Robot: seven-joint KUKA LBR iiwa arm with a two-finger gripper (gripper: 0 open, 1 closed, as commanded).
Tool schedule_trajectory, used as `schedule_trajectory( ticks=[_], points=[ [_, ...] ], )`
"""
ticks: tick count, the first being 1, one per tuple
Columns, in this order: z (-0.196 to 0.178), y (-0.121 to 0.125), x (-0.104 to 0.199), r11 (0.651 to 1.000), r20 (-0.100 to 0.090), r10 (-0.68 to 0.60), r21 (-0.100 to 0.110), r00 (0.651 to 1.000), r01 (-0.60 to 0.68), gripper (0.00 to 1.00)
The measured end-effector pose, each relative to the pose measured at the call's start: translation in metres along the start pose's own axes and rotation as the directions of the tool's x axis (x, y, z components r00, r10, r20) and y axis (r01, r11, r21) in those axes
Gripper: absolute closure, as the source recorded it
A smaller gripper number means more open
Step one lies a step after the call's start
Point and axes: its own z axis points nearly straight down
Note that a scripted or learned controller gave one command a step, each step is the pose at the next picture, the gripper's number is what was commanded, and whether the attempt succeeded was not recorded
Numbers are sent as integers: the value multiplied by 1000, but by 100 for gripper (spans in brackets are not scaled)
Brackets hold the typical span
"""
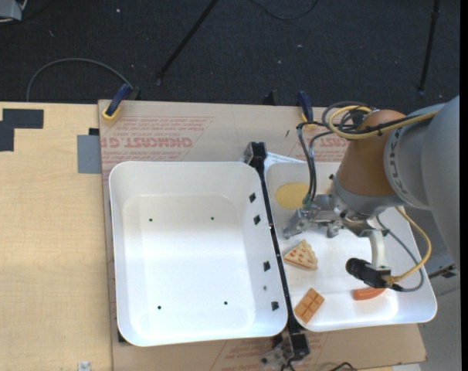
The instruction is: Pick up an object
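Grey-armed, hung low over the right bin (pixel 419 311), gripper (pixel 317 221) just beside a yellow disc (pixel 289 195) at its 11 o'clock, tan wedge (pixel 301 256) near at 7. Could not tell whether clenched or released. Judged the approach step; next called for centring over one object, then descending.

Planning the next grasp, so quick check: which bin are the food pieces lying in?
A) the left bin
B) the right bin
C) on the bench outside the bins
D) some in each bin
B: the wedge, waffle, orange stick and yellow disc all lie in the right bin, below the arm.
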Motion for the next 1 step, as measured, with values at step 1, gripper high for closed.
schedule_trajectory(
  ticks=[1],
  points=[
    [-1,-65,8,1000,-1,1,1,1000,-1,0]
  ],
)
